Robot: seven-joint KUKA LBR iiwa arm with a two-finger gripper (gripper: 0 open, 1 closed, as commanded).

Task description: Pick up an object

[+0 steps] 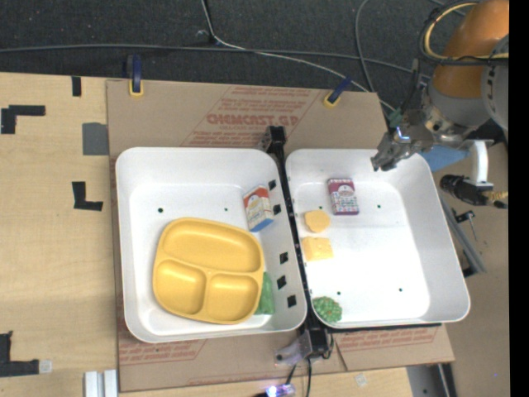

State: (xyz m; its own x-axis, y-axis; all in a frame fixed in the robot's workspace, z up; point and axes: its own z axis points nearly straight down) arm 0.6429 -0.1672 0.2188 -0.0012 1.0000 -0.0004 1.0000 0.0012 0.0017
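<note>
Nothing picked yet: we are seeing the arm poised over the right bin's far corner with every object lying in the bins.

In the left bin (132,222) we are finding a yellow divided tray (207,267), a small carton (259,208) tilted against the divider and a green item (266,296) beside the tray. In the right bin (430,246) a maroon packet (342,195), a yellow round piece (316,221), a yellow square piece (317,249) and a green clump (327,308) are lying untouched, any of them a candidate. The gripper (387,157) is hovering at the bin's upper right rim, well apart from them; we are seeing nothing between its tips, and we cannot tell whether it is spread or pressed together. We are judging that choosing, descending and grasping are all left.
</note>
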